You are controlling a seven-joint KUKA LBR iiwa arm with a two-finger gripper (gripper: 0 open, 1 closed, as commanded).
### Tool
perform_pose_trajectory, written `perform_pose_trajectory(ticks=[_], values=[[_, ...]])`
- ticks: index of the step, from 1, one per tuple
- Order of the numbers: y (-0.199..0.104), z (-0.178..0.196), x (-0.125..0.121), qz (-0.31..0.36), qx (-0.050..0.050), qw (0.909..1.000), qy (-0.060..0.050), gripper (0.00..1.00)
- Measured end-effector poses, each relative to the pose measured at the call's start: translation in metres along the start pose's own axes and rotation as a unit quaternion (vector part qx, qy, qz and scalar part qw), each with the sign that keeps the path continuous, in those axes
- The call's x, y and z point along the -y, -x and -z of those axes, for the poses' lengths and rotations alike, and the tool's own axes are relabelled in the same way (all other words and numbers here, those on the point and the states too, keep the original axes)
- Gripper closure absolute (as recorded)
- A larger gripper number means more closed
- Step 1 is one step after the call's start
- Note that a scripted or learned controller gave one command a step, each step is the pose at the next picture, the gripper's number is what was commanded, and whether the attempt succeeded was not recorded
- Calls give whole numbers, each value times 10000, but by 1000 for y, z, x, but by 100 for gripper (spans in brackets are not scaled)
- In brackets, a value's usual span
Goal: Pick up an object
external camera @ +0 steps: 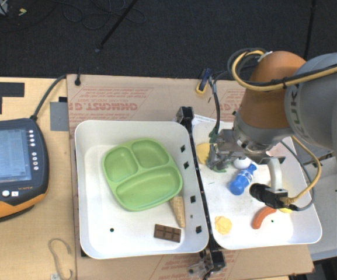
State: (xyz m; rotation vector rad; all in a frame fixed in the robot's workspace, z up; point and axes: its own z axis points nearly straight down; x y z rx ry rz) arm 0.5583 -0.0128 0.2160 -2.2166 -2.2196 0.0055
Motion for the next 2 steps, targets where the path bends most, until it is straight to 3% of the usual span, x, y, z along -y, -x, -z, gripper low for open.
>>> perform_pose_trajectory(ticks=[2], values=[[11, 14, -3, 1, 1, 10000, 15, 100]])
